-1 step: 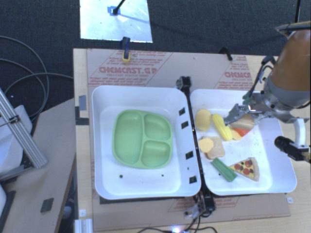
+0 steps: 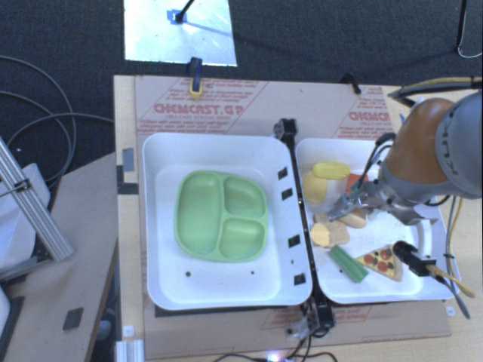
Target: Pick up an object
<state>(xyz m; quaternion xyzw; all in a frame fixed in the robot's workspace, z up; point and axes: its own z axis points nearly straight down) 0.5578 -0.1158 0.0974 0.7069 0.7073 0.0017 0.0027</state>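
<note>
White plastic formed the two shallow bins on the bench, set side by side with a black clip strip between them. The left bin [image 2: 162,202] held a pale green divided plate [image 2: 221,216] lying flat near its centre. The right bin [image 2: 332,292] held the toy foods: a yellow banana-like piece [image 2: 330,170] near the far wall, a pale yellow block [image 2: 315,188] just in front of it, a tan cookie-like piece [image 2: 330,234] near the middle, a green cylinder [image 2: 348,263] lying at a slant, and a pizza slice [image 2: 382,262] just beside the cylinder toward the near wall. The arm [image 2: 434,153] reached in from the right, its orange band above the wrist. The gripper [image 2: 346,208] hung low over the right bin, its tip close above a tan bun-like piece [image 2: 352,219] beside the cookie. How far the tool stood apart, and whether it had hold of anything, could not be told from this view.
</note>
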